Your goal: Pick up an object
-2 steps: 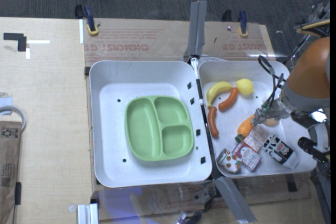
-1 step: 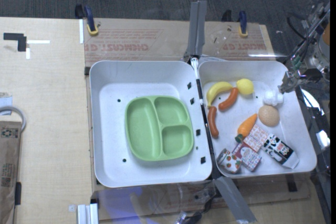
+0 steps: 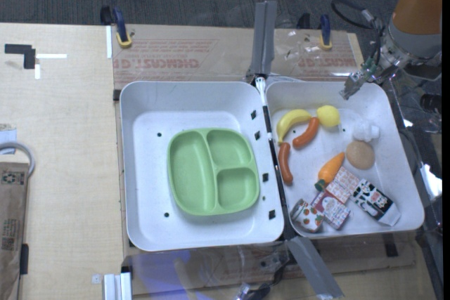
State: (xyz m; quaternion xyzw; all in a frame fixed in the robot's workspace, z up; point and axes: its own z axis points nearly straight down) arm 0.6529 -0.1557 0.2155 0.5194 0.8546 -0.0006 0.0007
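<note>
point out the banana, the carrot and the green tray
banana (image 3: 290,121): camera view, middle of its curved yellow body
carrot (image 3: 330,168): camera view, middle of its orange body
green tray (image 3: 188,168): camera view, floor of its long left compartment

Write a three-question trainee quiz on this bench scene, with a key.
1. True or false: the green divided tray lies in the left bin.
2. Which lies closest to the banana? A) lemon B) carrot C) black-and-white carton
3. Fill in: the gripper hangs over the right bin's ____ corner, top or bottom of the view.

Key: 1 true; 2 A; 3 top (top right, apart from the food).
</note>
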